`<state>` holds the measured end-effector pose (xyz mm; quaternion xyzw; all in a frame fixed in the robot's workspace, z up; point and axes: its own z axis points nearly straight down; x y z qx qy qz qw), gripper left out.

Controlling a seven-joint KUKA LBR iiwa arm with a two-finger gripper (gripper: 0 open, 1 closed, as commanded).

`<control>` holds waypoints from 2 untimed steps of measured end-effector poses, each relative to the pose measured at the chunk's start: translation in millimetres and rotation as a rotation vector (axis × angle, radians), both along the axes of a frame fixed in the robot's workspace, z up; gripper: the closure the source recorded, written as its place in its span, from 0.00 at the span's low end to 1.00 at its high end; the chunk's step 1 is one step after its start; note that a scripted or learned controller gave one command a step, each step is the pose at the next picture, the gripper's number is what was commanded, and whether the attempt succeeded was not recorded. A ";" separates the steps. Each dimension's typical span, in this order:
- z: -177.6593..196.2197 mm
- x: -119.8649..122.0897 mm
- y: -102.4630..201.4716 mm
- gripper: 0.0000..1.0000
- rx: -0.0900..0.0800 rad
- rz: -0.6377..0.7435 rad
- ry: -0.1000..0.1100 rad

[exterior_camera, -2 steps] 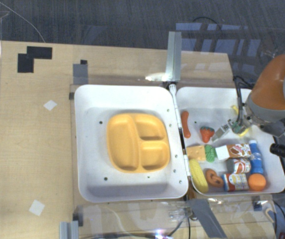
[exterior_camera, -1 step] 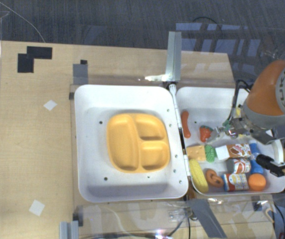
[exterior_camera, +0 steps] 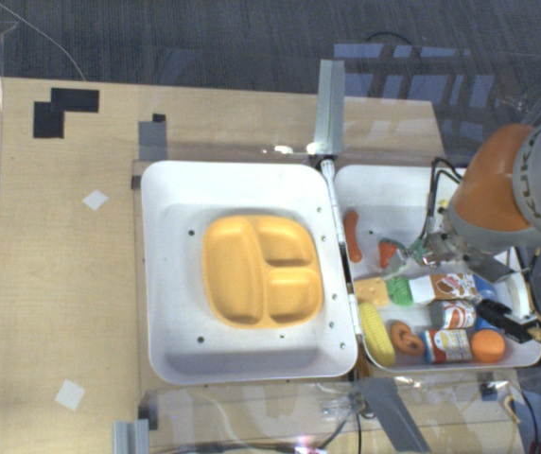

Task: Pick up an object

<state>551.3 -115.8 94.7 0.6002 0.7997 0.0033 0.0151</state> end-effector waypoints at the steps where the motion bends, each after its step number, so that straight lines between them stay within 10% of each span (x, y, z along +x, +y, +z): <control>1: -6.1 40.8 -18.0 0.00 0.015 -0.238 0.015; 2: -5.7 119.2 -18.7 0.00 0.011 0.008 0.025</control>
